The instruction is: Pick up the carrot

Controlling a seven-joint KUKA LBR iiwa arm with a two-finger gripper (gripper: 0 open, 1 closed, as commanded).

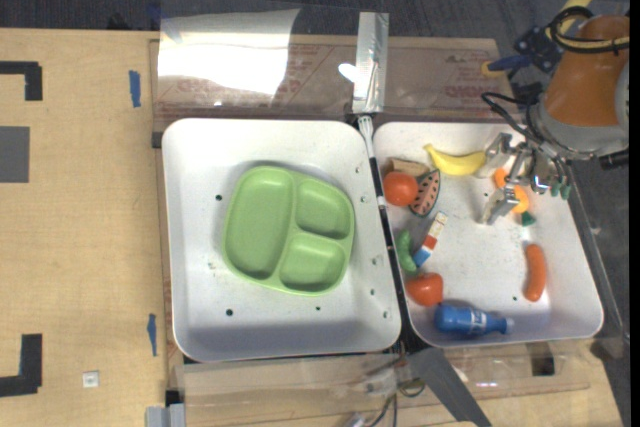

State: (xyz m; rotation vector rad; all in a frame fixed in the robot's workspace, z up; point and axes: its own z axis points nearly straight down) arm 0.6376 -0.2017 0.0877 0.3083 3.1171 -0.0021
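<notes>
two-finger metal gripper (pixel 510 192) hovering over small orange carrot (pixel 518 198) | fingers' state: cannot tell | risk: carrot slipping, grabbing neighbouring yellow banana (pixel 455 160)

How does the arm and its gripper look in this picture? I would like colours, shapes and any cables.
The arm ends in a rounded orange band above a grey wrist ring. Black cables loop beside it at the upper left, near a small blue part. The gripper is silvery metal with two slim fingers and small green details on its body.
</notes>
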